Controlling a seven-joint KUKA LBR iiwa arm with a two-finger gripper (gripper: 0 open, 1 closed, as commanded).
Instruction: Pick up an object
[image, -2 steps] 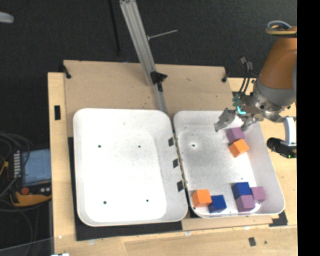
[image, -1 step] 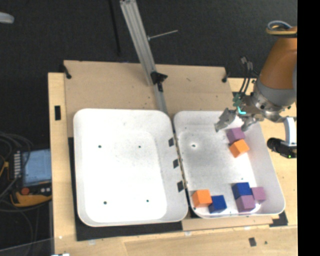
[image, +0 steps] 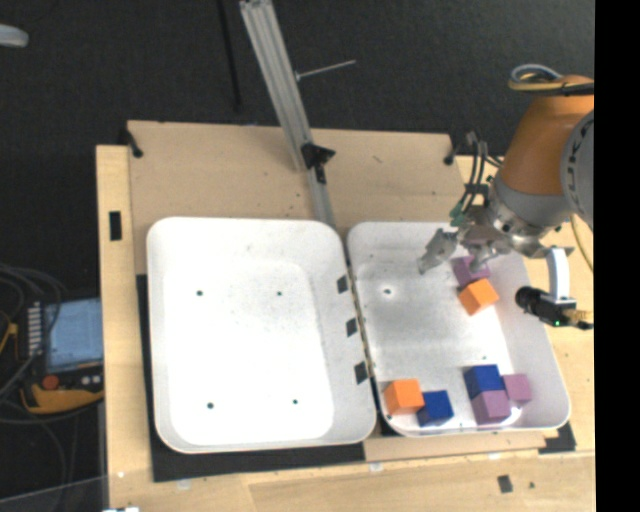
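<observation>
Toward the far right corner of the right bin (image: 395, 262), a purple block (image: 464, 268) lies just under the end effector (image: 462, 250), with an orange block (image: 479, 296) touching or nearly touching it on the near side. These two look like the likeliest target for the pick, since the end effector hangs right above them; whether its fingers are spread or pressed together I cannot tell, as the grey metal parts blur into one another, and nothing is plainly pinched between them.

Along the near edge of the same bin sits a second cluster: an orange cube (image: 404, 395) beside a small blue cube (image: 435, 408) at the near left corner, and a larger blue cube (image: 483, 381), a purple cube (image: 490, 405) and a smaller purple cube (image: 517, 388) huddled at the near right corner. They are probably loose scatter that has settled against the bin's rim, crowded enough to make a clean grasp awkward.

A left bin (image: 245, 330) adjoins the right one on the tabletop (image: 215, 165). The arm (image: 540, 150), with its orange band, reaches down from the right edge. A slanted metal pole (image: 285, 95) rises from the far side, presumably a camera or light mount. No writing or label is legible anywhere.
</observation>
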